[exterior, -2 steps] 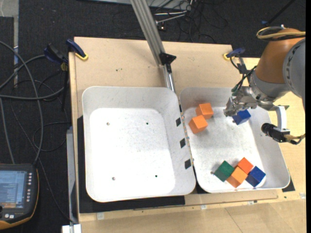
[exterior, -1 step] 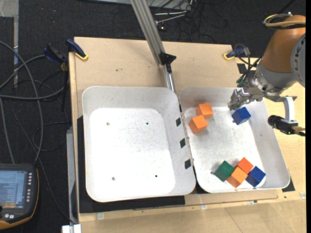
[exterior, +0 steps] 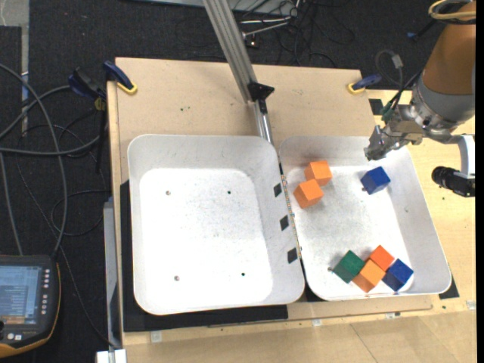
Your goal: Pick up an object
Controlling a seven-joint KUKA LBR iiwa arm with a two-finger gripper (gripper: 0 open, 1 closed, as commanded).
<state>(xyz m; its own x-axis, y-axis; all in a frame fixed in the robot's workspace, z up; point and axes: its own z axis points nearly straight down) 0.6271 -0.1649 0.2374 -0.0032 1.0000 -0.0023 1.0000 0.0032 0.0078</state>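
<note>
Your gripper [exterior: 376, 151], fingers' state indiscernible, hovers just at the blue cube's [exterior: 375, 180] twelve o'clock; nothing lifted, the grasp remains.

Robotics lab, a test bench seen from above.
A plain board table [exterior: 197, 97] carries two white bins [exterior: 151, 157], clamped at its corners with blue-and-yellow clamps [exterior: 121, 78]; loose cables [exterior: 45, 138] trail over dark carpet, an aluminium camera mast [exterior: 227, 32] rises behind, and a teach pendant [exterior: 26, 301] lies at lower left.
</note>
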